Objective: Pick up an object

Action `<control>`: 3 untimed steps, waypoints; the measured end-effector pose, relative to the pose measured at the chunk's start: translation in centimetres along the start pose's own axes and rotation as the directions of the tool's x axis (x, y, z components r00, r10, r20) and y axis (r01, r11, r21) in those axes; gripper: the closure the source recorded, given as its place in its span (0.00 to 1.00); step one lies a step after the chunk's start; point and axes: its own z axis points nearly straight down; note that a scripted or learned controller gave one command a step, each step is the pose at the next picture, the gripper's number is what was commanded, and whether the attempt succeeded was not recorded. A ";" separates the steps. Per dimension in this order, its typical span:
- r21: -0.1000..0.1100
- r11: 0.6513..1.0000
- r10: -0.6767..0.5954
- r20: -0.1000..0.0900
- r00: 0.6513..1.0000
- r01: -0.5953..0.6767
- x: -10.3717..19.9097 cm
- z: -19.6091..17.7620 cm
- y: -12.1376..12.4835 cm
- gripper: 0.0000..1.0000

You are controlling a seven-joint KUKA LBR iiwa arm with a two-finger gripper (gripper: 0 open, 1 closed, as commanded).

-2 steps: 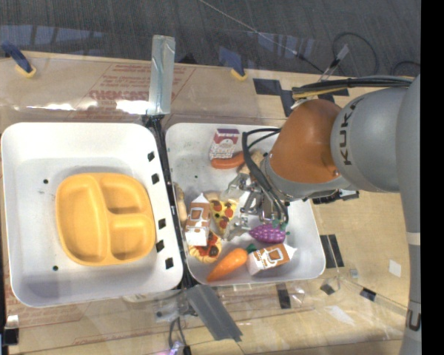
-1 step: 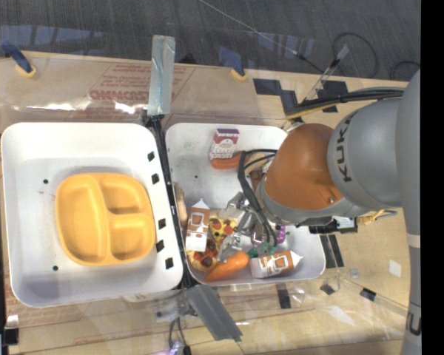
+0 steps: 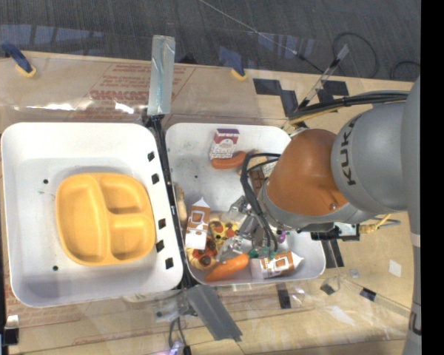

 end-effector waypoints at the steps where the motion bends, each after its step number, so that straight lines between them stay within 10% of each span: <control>1: -0.002 1.000 -0.008 0.004 1.000 0.008 -0.2 -1.1 0.2 1.00; 2: 0.002 0.969 0.247 0.000 0.969 -0.247 0.8 -0.4 1.7 1.00; 3: 0.002 0.985 0.170 -0.013 0.985 -0.170 -0.3 -16.1 3.3 1.00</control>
